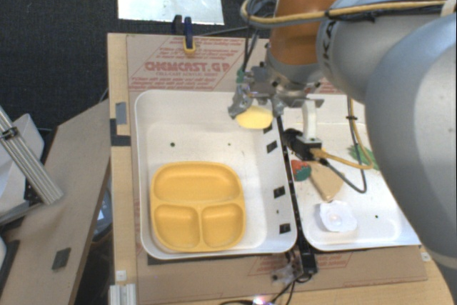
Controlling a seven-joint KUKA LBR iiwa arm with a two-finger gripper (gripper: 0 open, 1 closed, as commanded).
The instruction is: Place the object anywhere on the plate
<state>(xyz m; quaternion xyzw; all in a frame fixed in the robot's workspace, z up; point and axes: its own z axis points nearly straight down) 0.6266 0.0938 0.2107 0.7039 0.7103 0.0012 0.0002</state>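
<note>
Worktop point(128, 68) of brown board carries two shallow white bins. Nearest in the left bin point(153, 111) lies one yellow plastic plate with three compartments point(198, 206). The right bin point(385, 221) holds one clear round lid point(335, 216), one tan wedge point(327, 183) and a few small coloured pieces. Farther back, over the left bin's far right corner, the jaws point(251, 107) are closed on one pale yellow rounded object point(253, 118), held above the bin floor, apart from the plate.
</note>
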